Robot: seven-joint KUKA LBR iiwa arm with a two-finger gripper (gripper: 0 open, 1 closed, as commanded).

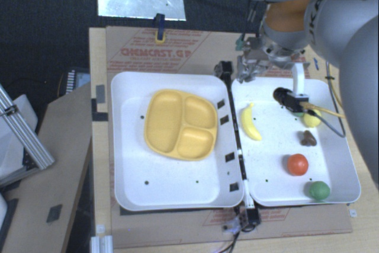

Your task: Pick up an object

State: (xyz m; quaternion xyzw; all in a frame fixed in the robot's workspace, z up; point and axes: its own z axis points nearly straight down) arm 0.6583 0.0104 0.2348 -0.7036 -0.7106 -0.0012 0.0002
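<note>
The gripper is hovering over the far left corner of the right bin, holding nothing; how far it is open cannot be told. The banana is lying just nearer than it, unlifted. The pick is not yet made.

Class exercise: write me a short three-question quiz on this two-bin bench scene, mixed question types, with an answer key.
1. True or false: the yellow divided plate lies in the left bin.
2. Multiple choice: which item lies nearest the divider between the bins? A) banana B) green ball C) red ball
3. Fill in: the gripper hangs over the ____ edge of the right bin.

Key: 1 true; 2 A; 3 far
</note>
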